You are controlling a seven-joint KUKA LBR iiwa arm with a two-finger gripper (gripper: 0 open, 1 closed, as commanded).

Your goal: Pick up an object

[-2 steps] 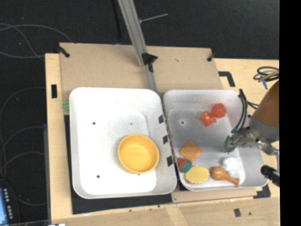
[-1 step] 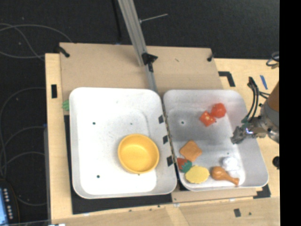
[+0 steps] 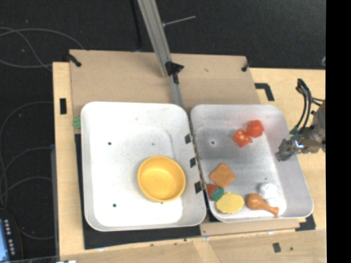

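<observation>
Lowest in the frame, a yellow ridged plastic disc [image 3: 230, 203] and an orange plastic drumstick [image 3: 261, 203] lie in the right white bin [image 3: 241, 119]; red toys [image 3: 248, 133] sit higher. At the right edge, the jaws [image 3: 286, 149] hang over the rim; their opening is unclear. Nothing looks picked yet

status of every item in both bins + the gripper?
yellow bowl: upright, left bin, near its front.
red toy: lying in right bin, toward the back.
orange piece: flat, mid right bin.
yellow round piece: flat, front of right bin.
drumstick toy: on its side, front right.
white piece: resting just behind the drumstick toy.
gripper: at right bin's right rim, holding nothing visible.
</observation>
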